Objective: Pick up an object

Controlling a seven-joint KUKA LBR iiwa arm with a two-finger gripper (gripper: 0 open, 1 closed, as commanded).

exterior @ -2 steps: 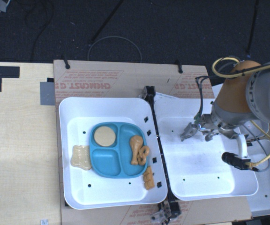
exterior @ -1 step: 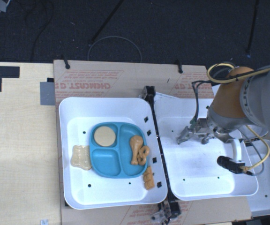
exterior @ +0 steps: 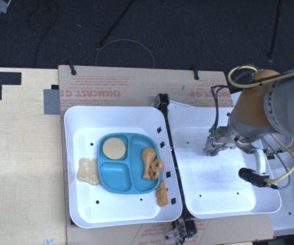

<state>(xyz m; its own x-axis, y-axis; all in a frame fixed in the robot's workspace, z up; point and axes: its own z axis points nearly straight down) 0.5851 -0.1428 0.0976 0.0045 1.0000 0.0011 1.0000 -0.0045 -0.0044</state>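
Pale wood bench (exterior: 19, 152) carries 2 shallow white bins side by side on a cardboard sheet (exterior: 137, 88). Nearest the camera, a small brown piece (exterior: 161, 194) lies in the left bin (exterior: 80, 121) just beside a blue divided plate (exterior: 127, 163). That plate holds a round tan disc (exterior: 113, 148) and a brown pretzel-like piece (exterior: 151, 163); a pale slab (exterior: 88, 171) touches its left edge. Over the right bin (exterior: 223, 198), the gripper (exterior: 213, 146) hangs low with nothing visibly between its tips. Dark carpet lies beyond.
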